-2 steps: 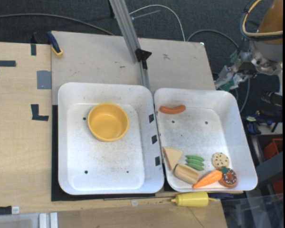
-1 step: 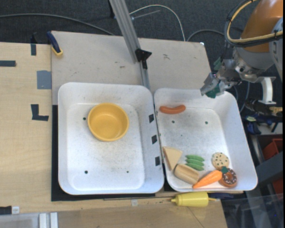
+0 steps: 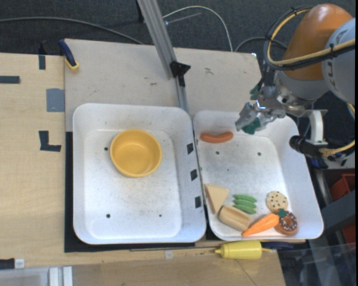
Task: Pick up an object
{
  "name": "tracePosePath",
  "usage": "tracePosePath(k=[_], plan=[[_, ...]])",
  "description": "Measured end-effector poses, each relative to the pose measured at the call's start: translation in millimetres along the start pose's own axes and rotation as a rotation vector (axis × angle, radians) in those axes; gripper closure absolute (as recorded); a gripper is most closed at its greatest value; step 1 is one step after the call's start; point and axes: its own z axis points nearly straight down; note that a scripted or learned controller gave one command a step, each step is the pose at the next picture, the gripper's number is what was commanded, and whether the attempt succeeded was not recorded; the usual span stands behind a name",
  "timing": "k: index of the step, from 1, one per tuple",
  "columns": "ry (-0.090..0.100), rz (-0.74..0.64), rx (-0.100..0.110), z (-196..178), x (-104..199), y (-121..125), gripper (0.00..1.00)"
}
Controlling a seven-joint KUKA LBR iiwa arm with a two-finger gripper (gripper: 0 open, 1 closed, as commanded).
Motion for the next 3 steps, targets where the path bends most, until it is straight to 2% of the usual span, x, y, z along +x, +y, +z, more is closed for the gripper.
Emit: tracePosePath(k=[3], plan=[[0.001, -0.002, 0.001, 20.1, 162.7, -72.9, 1.0]])
